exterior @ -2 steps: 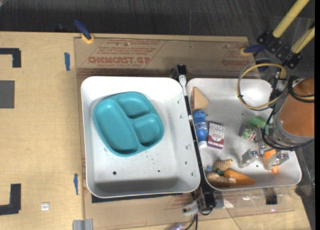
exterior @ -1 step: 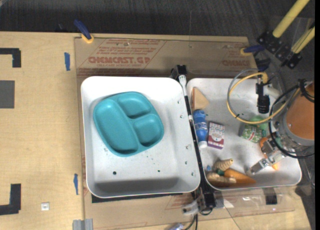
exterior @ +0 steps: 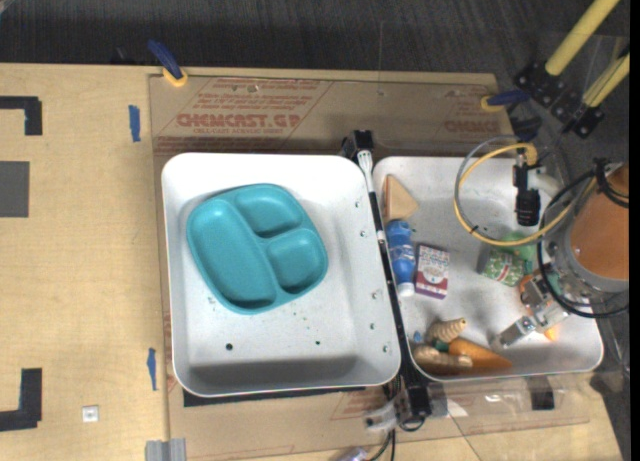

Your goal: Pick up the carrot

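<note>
The carrot (exterior: pixel 480 353), orange and tapered, lies along the front wall of the right bin (exterior: pixel 455 177), its tip pointing right. It rests against a tan, knobbly item (exterior: pixel 446 330) and another tan piece (exterior: pixel 430 355) on its left. My gripper (exterior: pixel 532 315) hangs low over the right side of that bin, just right of and slightly behind the carrot's tip, apart from it. The arm's orange band (exterior: pixel 606 234) is above it at the right edge.
The right bin also holds a tan wedge (exterior: pixel 399 195), a blue bottle (exterior: pixel 400 252), a small carton (exterior: pixel 433 271) and a green packet (exterior: pixel 505 265). A teal divided plate (exterior: pixel 257 246) lies in the left bin (exterior: pixel 300 349). Yellow cable (exterior: pixel 462 199) loops over the right bin's back.
</note>
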Controlling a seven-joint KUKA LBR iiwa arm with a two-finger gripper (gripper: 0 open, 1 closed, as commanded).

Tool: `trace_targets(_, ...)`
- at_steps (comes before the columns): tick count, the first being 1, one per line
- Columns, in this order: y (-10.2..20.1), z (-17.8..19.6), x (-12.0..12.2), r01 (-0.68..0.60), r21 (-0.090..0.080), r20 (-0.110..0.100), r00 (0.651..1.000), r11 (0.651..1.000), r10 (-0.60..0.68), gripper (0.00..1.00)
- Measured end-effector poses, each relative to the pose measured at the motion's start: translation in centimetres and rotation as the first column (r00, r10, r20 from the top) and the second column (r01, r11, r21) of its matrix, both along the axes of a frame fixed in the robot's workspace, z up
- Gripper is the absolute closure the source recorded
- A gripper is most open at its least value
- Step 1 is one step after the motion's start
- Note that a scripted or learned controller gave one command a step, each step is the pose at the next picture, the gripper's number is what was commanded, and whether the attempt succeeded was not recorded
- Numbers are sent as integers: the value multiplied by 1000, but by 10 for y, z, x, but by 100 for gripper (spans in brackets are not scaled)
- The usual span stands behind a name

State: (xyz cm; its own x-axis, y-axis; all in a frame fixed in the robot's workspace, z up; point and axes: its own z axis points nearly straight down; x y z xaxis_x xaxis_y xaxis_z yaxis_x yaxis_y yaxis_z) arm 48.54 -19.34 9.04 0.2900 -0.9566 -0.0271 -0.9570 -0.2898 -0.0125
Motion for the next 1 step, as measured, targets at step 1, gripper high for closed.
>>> trace_targets(1,0,-1,-4,-411,-2,3,912,912,411,0)
